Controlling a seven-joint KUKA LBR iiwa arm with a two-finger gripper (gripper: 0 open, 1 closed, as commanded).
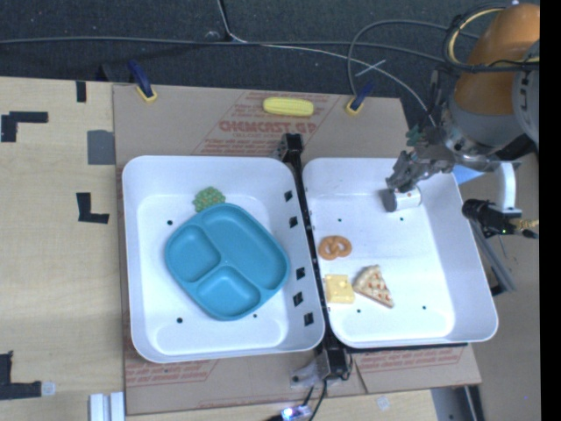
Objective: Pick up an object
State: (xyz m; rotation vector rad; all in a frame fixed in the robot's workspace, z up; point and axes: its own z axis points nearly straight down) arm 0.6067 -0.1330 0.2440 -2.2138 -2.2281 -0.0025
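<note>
Cardboard sheet (254,130) covered bench, dark carpet (175,16) beyond. Gripper (392,198) hung over right bin (438,261) far side; grip state: cannot tell. Pretzel (334,248), cheese (338,288), pizza slice (373,286) lay near-left in it.

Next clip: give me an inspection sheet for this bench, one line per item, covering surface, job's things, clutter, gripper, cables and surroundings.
Surface: cardboard sheet bearing a left white bin and a right white bin, side by side.
Job's things: blue three-compartment plastic tray with a small green toy at its upper edge, both in the left bin; brown pretzel, yellow square block and pizza slice toy in the right bin.
Clutter: yellow oblong toy on the cardboard, outside the bins.
Gripper: gripper low over the right bin's upper part, apart from the toys.
Cables: black cable across the dark floor; looped cables by the arm.
Surroundings: wooden tabletop with black tape marks.
</note>
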